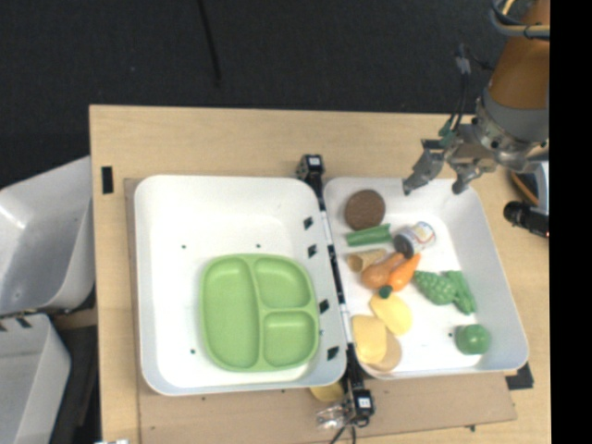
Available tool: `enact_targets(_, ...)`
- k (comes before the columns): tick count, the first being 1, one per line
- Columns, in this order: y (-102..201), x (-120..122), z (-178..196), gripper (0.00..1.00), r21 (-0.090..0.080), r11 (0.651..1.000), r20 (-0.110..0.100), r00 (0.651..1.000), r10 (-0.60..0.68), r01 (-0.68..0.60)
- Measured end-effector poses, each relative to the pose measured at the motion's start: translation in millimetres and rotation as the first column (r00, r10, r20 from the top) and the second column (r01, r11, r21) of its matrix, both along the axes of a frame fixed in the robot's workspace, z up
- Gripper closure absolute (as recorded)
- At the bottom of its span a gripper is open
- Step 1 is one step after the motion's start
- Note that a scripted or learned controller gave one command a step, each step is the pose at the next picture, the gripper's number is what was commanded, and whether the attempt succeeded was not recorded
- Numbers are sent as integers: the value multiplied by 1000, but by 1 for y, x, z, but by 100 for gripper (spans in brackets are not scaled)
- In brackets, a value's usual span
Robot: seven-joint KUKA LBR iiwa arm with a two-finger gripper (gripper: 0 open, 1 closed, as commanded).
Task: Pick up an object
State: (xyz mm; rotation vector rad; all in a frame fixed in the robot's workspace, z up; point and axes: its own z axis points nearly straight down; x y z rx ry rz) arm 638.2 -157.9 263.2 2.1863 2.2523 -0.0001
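My gripper [433, 183] hangs over the far edge of the right bin [490, 239], its two fingers spread apart and nothing between them. Below it in that bin lie a brown round patty [365, 208], a green bean pod [368, 237], a small can [413, 239], an orange carrot [403, 273], a tan piece [375, 272], a dark green leafy piece [445, 288], a yellow piece [392, 314], a pale round slice [373, 344] and a small green round thing [472, 339]. The patty is the nearest, down and left of the fingers.
The left bin [176, 248] holds a green divided plate [260, 313]. Black clips [311, 166] sit along the seam between the bins. The arm's orange band [518, 72] rises at the upper right. Bare bench [231, 137] runs behind the bins.
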Motion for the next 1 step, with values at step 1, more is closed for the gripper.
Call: enact_targets(1, -28, -38, -117, 0, 2, 999, -13, 999, -33, 33)
